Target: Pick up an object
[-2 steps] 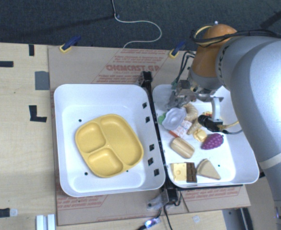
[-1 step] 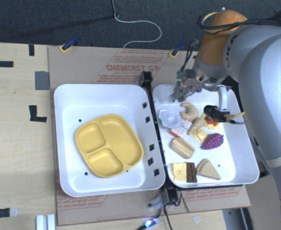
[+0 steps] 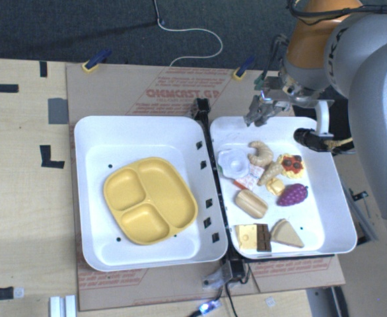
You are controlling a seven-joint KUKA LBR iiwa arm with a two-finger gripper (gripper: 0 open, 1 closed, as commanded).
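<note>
Bins sit side by side: the left bin (image 3: 88, 177) carries a yellow tray (image 3: 150, 199), the right bin (image 3: 325, 197) a cluster of toy food. Above the right bin's far edge hangs the gripper (image 3: 257, 115), nothing between its fingers; whether the jaws are apart or together I cannot tell at this angle. Nearest pick looks to be the croissant (image 3: 261, 152), lying just toward the camera from the fingertips, its long axis running roughly across the bin. Beyond it come the bread roll (image 3: 251, 203), the cheese wedge (image 3: 287, 234), the grapes (image 3: 292, 194), all further toward the near rim. A short drop forward would likely reach the croissant first.
</note>
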